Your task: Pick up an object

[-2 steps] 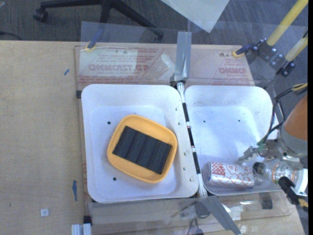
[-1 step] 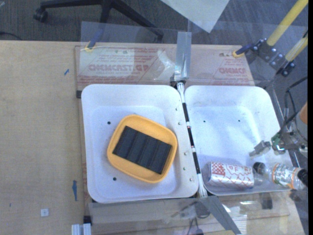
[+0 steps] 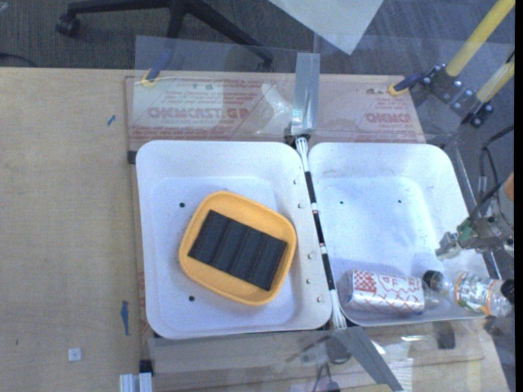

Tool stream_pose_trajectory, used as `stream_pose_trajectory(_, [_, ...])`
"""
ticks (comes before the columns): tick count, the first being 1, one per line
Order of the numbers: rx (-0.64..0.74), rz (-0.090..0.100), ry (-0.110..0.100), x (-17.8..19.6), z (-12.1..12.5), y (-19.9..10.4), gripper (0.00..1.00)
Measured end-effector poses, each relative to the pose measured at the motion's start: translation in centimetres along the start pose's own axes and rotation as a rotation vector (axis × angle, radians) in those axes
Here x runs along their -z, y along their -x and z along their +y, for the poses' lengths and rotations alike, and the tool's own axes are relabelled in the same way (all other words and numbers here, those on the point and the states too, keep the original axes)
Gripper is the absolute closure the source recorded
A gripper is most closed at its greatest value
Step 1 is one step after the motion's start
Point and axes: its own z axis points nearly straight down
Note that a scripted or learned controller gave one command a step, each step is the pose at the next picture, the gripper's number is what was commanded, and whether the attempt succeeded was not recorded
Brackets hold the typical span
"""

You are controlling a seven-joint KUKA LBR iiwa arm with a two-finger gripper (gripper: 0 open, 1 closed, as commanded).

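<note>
**Arm at the right rim, objects resting in both bins**

At the right edge of the view, a small metallic part of the gripper (image 3: 454, 242) pokes in over the right rim of the right bin (image 3: 384, 178); whether the jaws are apart or together cannot be told, since too little of them shows. Nothing is seen between them.

Just below and left of the jaws, along the near wall of the right bin, lies a crinkled silvery pouch (image 3: 384, 291) with a red-and-white pattern, on its side. To its right a clear plastic bottle (image 3: 470, 291) with a dark cap lies flat across the bin's lower right corner, its body reaching over the rim. Both are near the jaws but apart from them.

The left bin (image 3: 163, 178), touching the right one along a dark seam, holds a rounded-square yellow tray (image 3: 193, 239) set at a tilt in the view, carrying a ribbed black block (image 3: 239, 250) of four side-by-side segments. It is well apart from the jaws.

Both bins are shallow, smooth white plastic with rounded corners. They sit on printed cardboard (image 3: 196, 113) atop a pale wooden table (image 3: 57, 219). Beyond it, grey carpet, the black base of an office chair (image 3: 163, 11) and yellow bars (image 3: 490, 23) at the upper right.
</note>
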Motion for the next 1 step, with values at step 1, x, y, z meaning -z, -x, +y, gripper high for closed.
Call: stream_pose_trajectory(1, [0.0, 0.0, 0.0, 0.0, 0.0, 0.0, 0.0])
